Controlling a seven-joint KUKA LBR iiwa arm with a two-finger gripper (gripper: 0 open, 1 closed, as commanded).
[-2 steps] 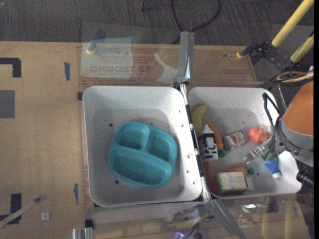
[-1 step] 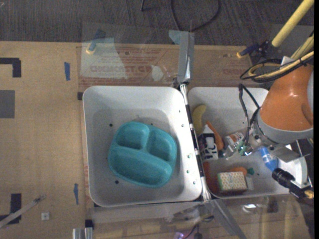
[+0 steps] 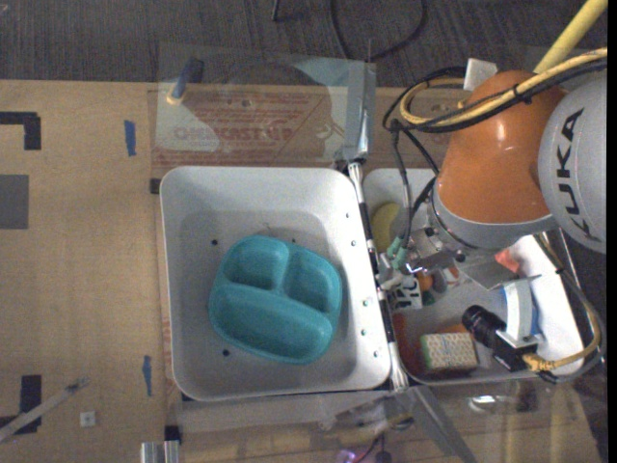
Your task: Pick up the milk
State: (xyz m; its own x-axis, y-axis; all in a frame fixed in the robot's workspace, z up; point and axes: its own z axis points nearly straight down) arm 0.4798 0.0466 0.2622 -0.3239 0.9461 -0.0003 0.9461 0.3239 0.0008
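Right of centre, my grey two-finger gripper point(image 3: 413, 276) sits low in the right white bin point(image 3: 482, 374); finger state unclear, I can't tell. No milk lifted yet.

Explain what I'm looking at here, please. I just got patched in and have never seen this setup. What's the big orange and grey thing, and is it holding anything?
You are looking down at a slant from one fixed camera above a bench. The big orange and grey shape is the robot arm, reaching in from the right. Below it are two shallow white bins side by side. The left bin holds a teal divided plate. The right bin sits mostly under the arm; in it I can make out a yellow rounded item and a tan sponge-like block. The tool is low over that bin's left side, but clutter hides whether it grips anything. I cannot pick out the milk.
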